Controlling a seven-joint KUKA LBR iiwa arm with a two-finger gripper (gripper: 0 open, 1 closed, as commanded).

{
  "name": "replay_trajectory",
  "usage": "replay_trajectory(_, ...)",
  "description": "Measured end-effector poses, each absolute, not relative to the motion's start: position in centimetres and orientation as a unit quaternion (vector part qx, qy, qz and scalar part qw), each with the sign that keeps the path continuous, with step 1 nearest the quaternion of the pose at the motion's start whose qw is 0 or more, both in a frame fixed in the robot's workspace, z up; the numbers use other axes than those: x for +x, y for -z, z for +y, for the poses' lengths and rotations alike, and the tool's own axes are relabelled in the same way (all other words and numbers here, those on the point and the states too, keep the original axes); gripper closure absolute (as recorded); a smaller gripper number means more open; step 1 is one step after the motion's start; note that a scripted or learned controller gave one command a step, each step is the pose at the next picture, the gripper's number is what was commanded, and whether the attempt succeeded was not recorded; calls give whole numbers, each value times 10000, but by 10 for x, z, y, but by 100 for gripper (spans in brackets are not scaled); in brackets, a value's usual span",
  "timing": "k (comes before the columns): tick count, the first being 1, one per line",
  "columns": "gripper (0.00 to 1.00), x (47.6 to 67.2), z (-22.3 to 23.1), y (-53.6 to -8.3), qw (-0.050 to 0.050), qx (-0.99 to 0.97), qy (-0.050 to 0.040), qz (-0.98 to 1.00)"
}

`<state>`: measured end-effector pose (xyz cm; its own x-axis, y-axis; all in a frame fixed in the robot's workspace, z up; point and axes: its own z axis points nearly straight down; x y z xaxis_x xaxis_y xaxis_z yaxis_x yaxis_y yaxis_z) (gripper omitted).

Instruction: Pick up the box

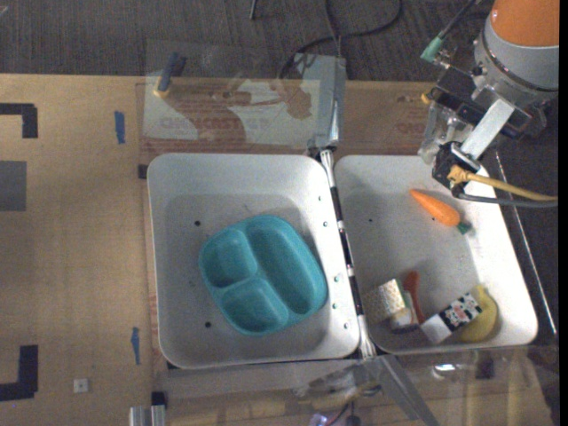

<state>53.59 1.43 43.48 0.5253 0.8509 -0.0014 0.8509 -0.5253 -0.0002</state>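
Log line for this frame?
gripper: over far edge of right bin | box: near corner, beside banana, not held | carrot: between them

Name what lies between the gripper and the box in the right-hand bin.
In the camera view, an orange carrot lies on the bin floor between the gripper and the box; the remaining stretch is bare white floor.

Small white box (pixel 451 316), black markings, lies askew, right bin (pixel 383 193) near edge, touching banana (pixel 485 320).
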Motion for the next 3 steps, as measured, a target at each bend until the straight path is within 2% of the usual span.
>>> replay_trajectory(1,100,549,56,-251,-9,8489,14,5285)
replay_trajectory(2,100,572,-6,-435,3,8872,2,4614)
replay_trajectory(3,100,573,-2,-445,6,8853,11,4649)
